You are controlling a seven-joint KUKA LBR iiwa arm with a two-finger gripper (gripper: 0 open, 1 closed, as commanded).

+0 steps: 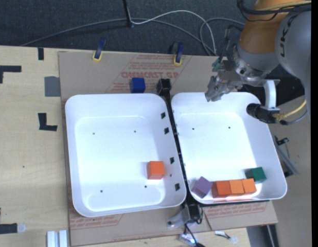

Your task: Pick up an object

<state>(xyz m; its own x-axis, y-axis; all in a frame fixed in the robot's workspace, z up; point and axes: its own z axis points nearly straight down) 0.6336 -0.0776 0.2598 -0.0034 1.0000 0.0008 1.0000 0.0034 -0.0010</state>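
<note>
An orange cube [156, 170] lies in the left bin [87, 112], near its lower right corner. In the right bin [221, 138], along the front wall, sit a purple block [201, 187], a row of orange blocks [233, 188] and a dark green block [257, 175]. My gripper [215, 94] hangs over the far edge of the right bin, well away from all these blocks, with nothing visible between its fingers.
A blue cube [138, 84] rests on the cardboard behind the left bin. A black clip [163, 86] sits between the bins at the back. Cables run across the dark floor behind the bench. The grey and orange arm [267, 30] occupies the upper right.
</note>
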